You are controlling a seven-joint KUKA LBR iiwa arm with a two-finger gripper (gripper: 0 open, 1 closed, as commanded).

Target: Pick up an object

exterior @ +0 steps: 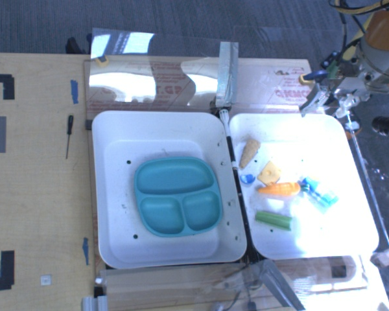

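Reference landmark: the right bin (360, 225). All candidate objects lie in its left and middle portion.

Left to right. The left bin (110, 225), adjoining the right bin, holds a teal divided tray (178, 194); it is well apart from the pick area and poses no obstruction. Just inside the right bin's left wall sit a tan cone-shaped piece (249, 151) and a small blue item (247, 179). Toward the bin's middle lie a yellow wedge (269, 173), an orange carrot-like piece (279, 188) touching or nearly touching it, and a green stick (273, 219) nearer the front. A blue toy (319, 194) lies right of the carrot.

The gripper (330, 102) hangs over the right bin's back right corner, holding nothing visible; whether it is parted or closed cannot be told.

Probable faults:
- Wedge, carrot and blue toy are crowded; a descent there may nudge a neighbour or close on two items.
- The cone and small blue item lie close to the wall, which may block one side of a grasp.
- Glare on the bin floor may mask outlines.
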